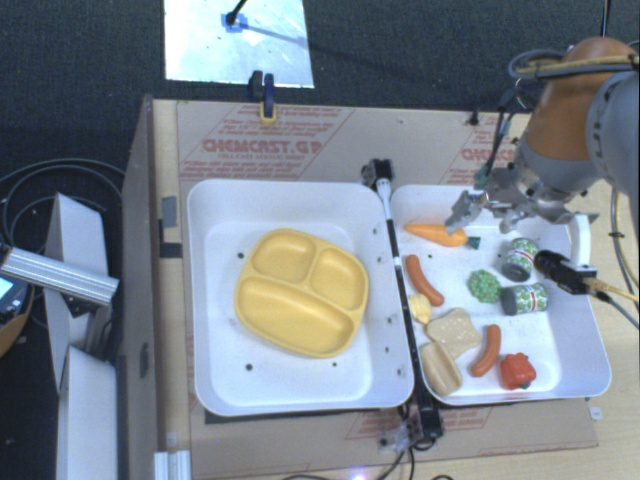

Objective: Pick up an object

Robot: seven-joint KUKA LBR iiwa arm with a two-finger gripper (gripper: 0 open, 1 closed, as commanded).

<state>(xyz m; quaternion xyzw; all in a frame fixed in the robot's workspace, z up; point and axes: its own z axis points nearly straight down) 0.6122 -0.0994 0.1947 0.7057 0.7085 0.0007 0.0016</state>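
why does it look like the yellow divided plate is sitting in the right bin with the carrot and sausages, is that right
Not quite. The camera view shows the yellow divided plate alone in the left bin. The carrot and sausages do lie in the right bin, as you said.

Cardboard sheet (300, 138) with red print under the two bins. Silver foil square (238, 26) on dark carpet beyond it, yellow-black clamp (264, 94) at the board's far edge. Black cables (40, 183) and white box (78, 233) at left.
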